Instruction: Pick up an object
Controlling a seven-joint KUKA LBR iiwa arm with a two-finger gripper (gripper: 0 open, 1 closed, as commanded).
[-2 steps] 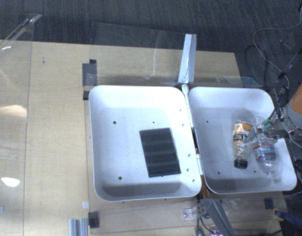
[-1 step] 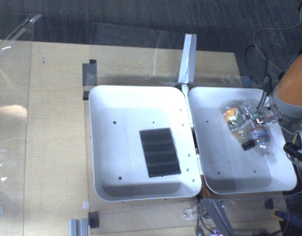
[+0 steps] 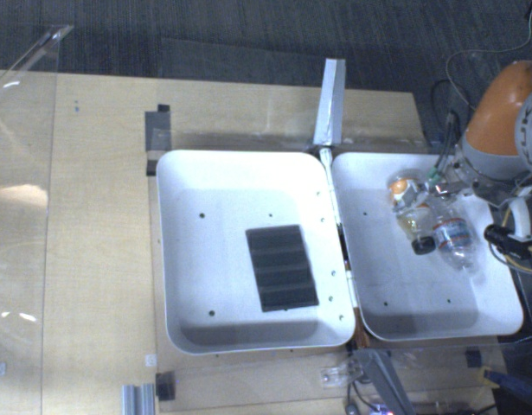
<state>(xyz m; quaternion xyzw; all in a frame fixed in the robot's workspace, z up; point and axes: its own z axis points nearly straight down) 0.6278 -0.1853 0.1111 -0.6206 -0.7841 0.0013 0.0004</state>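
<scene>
Where it lies, the clear bottle (image 3: 447, 236) glints, dark-capped.

A pale wooden worktop (image 3: 84, 232) stood on dark grey ribbed carpet (image 3: 205, 15). A clear plastic sheet (image 3: 19, 197) covered its left side, catching soft glare from overhead light.

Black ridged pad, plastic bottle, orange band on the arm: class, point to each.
black ridged pad (image 3: 283, 268), camera view, middle of its top face
plastic bottle (image 3: 449, 236), camera view, its clear body
orange band (image 3: 501, 111), camera view, its rounded top
</scene>
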